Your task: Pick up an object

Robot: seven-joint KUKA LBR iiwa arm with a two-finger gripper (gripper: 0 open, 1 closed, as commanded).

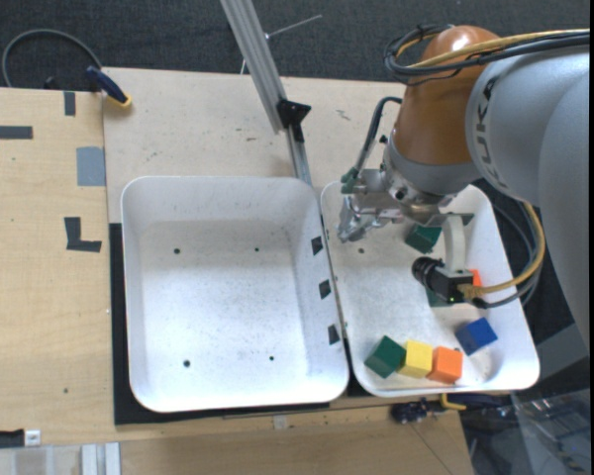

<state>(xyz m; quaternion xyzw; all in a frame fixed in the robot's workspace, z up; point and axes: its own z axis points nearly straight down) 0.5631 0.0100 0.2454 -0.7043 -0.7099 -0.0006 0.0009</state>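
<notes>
My gripper (353, 222) hangs low over the far left part of the right bin (510, 369), close to the wall it shares with the left bin. Nothing shows beneath it but bare white floor. A dark green block (423, 236) lies just right of the gripper, partly hidden under the wrist. At the near end of the same bin, a green block (384, 355), a yellow block (416, 358) and an orange block (446, 363) sit in a row touching each other. A blue block (475, 334) rests just behind the orange one.
The left bin (139, 265) stands beside the right one, their walls meeting at the middle. A slanted metal rail (262, 67) crosses the bench behind the bins. The bulky grey arm (535, 127) overhangs the right bin's far right side.
</notes>
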